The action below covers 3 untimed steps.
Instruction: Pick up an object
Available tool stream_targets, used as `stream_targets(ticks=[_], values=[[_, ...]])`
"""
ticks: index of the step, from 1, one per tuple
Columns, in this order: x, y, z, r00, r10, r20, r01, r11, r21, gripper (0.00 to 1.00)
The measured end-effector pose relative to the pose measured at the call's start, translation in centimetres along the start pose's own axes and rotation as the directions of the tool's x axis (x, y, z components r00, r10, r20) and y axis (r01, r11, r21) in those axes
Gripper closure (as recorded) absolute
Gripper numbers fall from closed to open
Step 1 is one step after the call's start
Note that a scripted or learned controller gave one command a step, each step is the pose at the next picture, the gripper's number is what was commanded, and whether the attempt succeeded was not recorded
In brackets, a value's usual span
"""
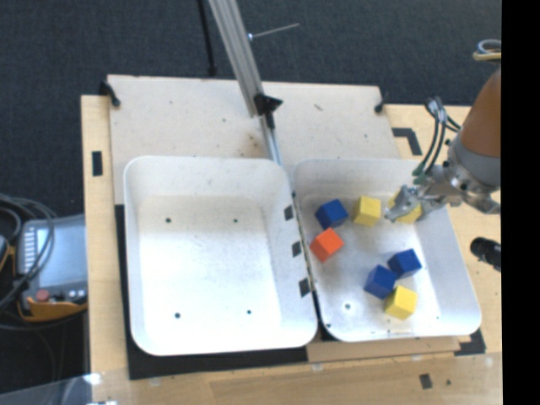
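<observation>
Gripper low over the right bin's far side

From above: the gripper (405, 207) sits on a yellow block (411, 213) by the far right wall of the right bin (439, 310); can't tell its grip. Left of it lie a yellow cube (368, 211), blue cube (332, 213) and orange cube (327, 244); the left bin (143, 171) sits alongside

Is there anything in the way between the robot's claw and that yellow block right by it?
Nothing visible. The gripper hangs right over a yellow block near the right bin's far side. Another yellow cube sits just to its left, apart, and is not between them.
</observation>
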<state>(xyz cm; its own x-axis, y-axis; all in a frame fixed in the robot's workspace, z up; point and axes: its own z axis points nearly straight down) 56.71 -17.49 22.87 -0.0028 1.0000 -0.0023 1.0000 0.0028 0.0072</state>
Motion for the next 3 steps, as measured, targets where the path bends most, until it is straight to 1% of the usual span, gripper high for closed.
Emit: stream_targets(ticks=[1,2,3], values=[[6.2,0.6,-0.7,1.0,-0.006,-0.004,0.006,1.0,0.004,1.0],[11.9,1.7,0.0,1.0,-0.004,-0.004,0.004,1.0,0.008,1.0],[17.6,1.5,0.3,1.0,-0.005,-0.005,0.005,1.0,0.009,1.0]])
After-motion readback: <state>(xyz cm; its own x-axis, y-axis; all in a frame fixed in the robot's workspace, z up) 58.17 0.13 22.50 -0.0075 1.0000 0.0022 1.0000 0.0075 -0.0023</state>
